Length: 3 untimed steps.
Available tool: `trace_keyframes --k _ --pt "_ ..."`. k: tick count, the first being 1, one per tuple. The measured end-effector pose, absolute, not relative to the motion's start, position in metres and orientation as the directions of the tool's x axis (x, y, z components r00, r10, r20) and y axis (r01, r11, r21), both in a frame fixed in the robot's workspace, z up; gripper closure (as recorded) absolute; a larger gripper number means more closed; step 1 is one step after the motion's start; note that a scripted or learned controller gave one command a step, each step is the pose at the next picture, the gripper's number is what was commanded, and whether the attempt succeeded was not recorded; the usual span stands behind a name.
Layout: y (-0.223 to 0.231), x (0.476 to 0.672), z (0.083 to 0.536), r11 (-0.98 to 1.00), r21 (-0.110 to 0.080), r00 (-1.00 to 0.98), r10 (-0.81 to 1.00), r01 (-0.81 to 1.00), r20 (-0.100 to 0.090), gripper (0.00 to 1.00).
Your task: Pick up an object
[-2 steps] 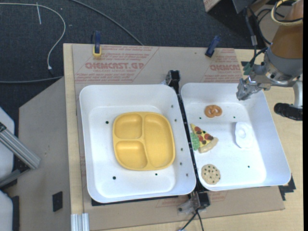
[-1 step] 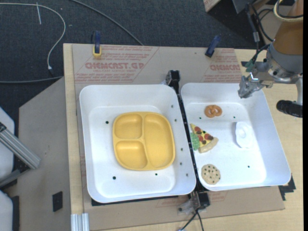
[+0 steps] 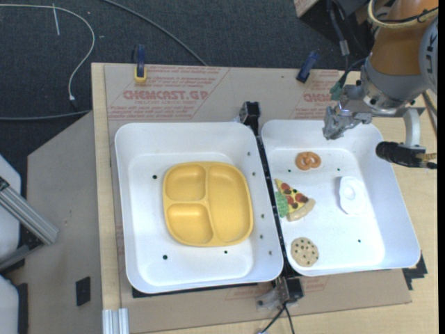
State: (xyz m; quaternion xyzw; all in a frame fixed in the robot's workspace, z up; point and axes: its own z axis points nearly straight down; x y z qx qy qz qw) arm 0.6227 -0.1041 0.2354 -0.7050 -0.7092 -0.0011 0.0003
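In the right bin (image 3: pixel 389 249) lie a brown pretzel (image 3: pixel 307 161), a pizza slice (image 3: pixel 293 200), a chocolate-chip cookie (image 3: pixel 304 251) and a white oval object (image 3: pixel 348 192). My gripper (image 3: pixel 336 129) hangs over the bin's far edge, up and to the right of the pretzel. Nothing can be seen held at its tip. The left bin (image 3: pixel 132 186) holds a yellow divided plate (image 3: pixel 207 203).
A black clamp (image 3: pixel 249 111) sits at the far end of the seam between the bins. A yellow-and-blue clamp (image 3: pixel 140 68) and a blue clamp (image 3: pixel 306 67) grip the cardboard's far edge. Cables run over the dark floor at upper left.
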Motion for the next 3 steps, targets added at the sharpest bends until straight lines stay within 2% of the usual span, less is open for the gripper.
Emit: trace_keyframes --k 3 --pt "0.062 0.612 0.247 0.005 0.001 -0.005 1.0 1.0 0.002 1.0"
